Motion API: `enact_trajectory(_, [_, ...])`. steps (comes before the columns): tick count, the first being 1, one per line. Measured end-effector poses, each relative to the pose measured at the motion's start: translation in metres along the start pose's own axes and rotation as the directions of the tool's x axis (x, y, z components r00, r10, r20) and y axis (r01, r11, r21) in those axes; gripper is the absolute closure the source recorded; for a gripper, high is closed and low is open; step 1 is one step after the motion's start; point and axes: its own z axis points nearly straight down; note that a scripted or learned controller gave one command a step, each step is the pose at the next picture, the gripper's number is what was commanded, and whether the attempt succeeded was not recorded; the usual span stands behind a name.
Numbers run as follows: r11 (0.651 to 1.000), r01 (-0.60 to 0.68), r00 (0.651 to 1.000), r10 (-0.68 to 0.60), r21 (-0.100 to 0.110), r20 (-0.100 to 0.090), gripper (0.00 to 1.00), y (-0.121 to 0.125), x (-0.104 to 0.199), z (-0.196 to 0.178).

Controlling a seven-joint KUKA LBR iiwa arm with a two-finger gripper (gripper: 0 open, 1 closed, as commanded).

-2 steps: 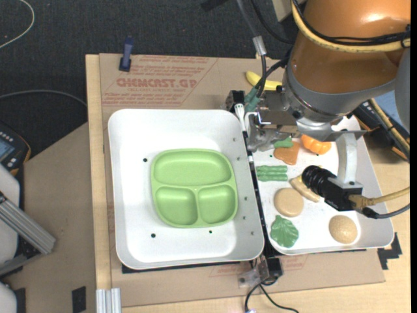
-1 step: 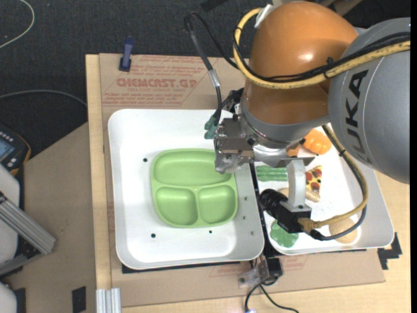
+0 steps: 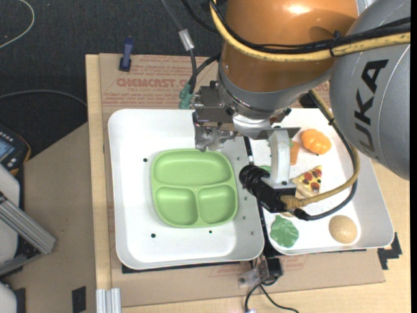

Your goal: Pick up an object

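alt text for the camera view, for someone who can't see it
A grey and orange arm reaches in from the right, its claw hanging over the far edge of a green tray in the left bin. The right bin holds an orange toy, a pizza slice, a green leaf and a tan ball.

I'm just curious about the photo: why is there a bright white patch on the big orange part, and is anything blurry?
In the camera view, the white patch on the orange band is glare from overhead light; the arm, close to the lens, looks slightly soft, while the green tray and the left bin look sharp with faint shadows.
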Motion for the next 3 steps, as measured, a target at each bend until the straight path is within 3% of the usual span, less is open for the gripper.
enact_trajectory(1, [1.0,-0.015,1.0,0.015,0.019,0.01,1.0,0.006,-0.067,0.1])
enact_trajectory(2, [1.0,0.0,1.0,0.0,-0.007,-0.002,1.0,0.0,-0.016,-0.044])
enact_trajectory(3, [1.0,-0.007,1.0,0.007,0.02,0.008,1.0,0.002,0.029,0.267])
